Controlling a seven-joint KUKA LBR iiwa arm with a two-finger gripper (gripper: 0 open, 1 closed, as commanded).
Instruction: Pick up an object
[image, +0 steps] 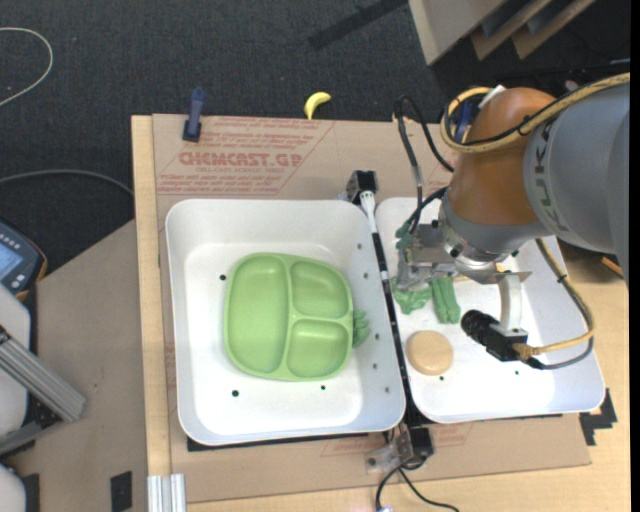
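Bins: 2, shallow, white, smooth plastic. Left bin (195, 300): 1 green plate (288, 318), glossy, rounded, three compartments, in the middle. Right bin (560, 385): 1 tan disc (431, 352), flat, matte, near the left wall. Lumpy green pieces (442, 300), count unclear, lie just beyond it, beneath the end effector (425, 272). Grip state: cannot tell.

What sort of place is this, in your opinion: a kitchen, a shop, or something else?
Most likely a robotics lab or test bench. A grey and orange arm reaches over a white bin, a cable lies loose on the dark carpet, and the green plate looks like a toy.
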